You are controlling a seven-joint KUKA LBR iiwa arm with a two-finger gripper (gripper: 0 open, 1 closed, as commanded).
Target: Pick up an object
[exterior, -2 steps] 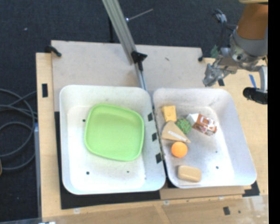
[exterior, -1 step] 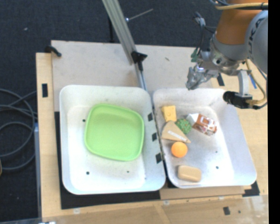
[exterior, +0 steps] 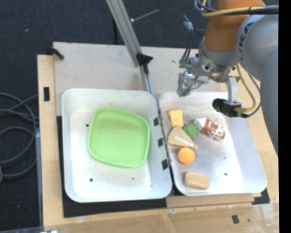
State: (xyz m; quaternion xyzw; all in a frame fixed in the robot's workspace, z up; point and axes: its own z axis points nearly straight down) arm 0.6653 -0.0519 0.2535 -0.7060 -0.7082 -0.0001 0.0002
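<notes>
Two bins: white, side by side on the bench (exterior: 102,67); left bin (exterior: 72,110), right bin (exterior: 242,164).
Arm: grey (exterior: 262,38), orange band above the wrist, reaching in over the right bin's far edge.
Plate: green (exterior: 119,137), lying flat in the left bin.
Gripper: (exterior: 185,87) above the right bin's far left corner, nothing seen between its fingers; how wide it stands I cannot tell.
Wedge: pale (exterior: 181,140), mid-left in the right bin.
Packet: red and white (exterior: 213,129), print too small to read.
Bar: tan (exterior: 197,180), at the near edge.
Block: yellow (exterior: 176,117), beyond the wedge.
Ball: orange (exterior: 186,156), touching the wedge's near side.
Green piece: (exterior: 190,130), between block and packet.
</notes>
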